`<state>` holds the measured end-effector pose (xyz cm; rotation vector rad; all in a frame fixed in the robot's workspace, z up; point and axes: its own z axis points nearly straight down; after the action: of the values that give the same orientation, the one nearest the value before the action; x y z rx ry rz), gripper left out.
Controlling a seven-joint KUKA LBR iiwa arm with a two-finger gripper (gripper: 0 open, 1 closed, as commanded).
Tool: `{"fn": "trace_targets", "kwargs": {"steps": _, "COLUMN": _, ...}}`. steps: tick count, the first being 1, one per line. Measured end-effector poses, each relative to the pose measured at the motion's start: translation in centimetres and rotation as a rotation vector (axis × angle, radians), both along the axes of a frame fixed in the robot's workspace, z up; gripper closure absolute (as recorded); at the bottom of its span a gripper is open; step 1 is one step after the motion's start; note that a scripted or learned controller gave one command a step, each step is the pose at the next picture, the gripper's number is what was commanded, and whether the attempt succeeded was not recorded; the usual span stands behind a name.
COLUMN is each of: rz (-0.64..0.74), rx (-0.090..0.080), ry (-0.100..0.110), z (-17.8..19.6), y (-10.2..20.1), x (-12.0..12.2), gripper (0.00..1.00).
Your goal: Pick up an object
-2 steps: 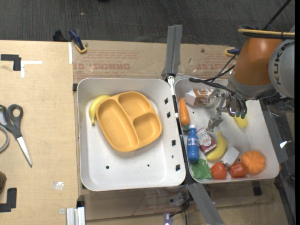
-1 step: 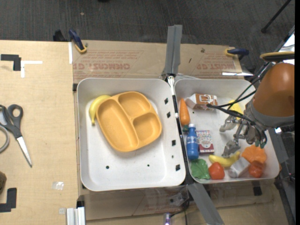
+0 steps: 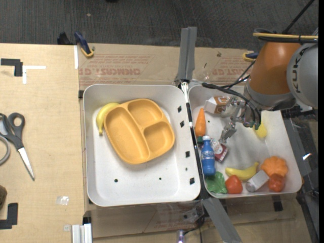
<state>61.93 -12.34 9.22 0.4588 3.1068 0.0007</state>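
pincer (image 3: 229,130): over right bin (image 3: 288,135), fingers slightly apart, holding nothing | carrot (image 3: 200,122): at that bin's left wall | blue bottle (image 3: 207,156): just below carrot | banana (image 3: 242,171): near front wall | left bin (image 3: 101,186): orange divided plate (image 3: 137,129)

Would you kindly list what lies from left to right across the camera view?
Scissors → banana → yellow divided plate → carrot → gripper → orange toy.
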Motion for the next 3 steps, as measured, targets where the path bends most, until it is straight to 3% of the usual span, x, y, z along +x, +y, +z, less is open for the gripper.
{"fn": "trace_targets", "kwargs": {"steps": 1, "rz": 0.0, "rx": 0.0, "ry": -0.002, "z": 0.0, "y": 3.0, "x": -2.7, "gripper": 0.0}}
{"fn": "trace_targets", "kwargs": {"steps": 2, "rz": -0.032, "rx": -0.002, "ry": -0.004, "z": 0.1, "y": -3.6, "x": -0.5, "gripper": 0.0}}
{"fn": "trace_targets", "kwargs": {"steps": 3, "rz": -0.054, "rx": -0.003, "ry": 0.03, "z": -0.3, "y": 1.7, "x": 1.6, "gripper": 0.0}}
